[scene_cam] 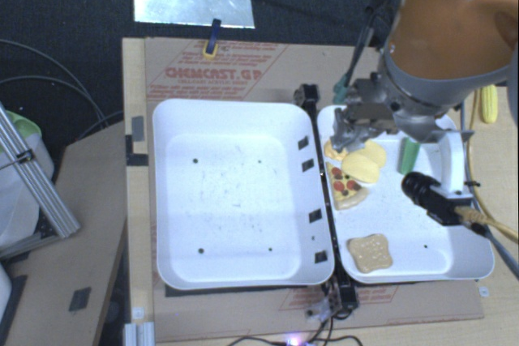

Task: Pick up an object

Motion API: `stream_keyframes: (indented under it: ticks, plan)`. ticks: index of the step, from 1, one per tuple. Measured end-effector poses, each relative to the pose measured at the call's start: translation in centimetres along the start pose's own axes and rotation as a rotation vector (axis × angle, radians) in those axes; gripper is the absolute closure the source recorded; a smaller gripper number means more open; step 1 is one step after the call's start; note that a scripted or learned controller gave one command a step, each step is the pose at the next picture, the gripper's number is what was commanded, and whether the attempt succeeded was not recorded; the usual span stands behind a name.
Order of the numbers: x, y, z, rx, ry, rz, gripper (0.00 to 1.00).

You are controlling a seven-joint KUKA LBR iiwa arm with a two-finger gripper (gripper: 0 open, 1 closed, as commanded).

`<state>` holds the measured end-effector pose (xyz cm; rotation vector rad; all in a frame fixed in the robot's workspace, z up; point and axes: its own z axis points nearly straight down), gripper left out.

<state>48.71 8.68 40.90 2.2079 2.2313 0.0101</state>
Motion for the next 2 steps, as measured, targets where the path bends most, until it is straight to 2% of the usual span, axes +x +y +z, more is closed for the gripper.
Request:
stream_keyframes:
  ticks: [2]
  plan:
    - [-0.4, 0.2, -2.0, -0.004, -0.001, -0.005, 1.0]
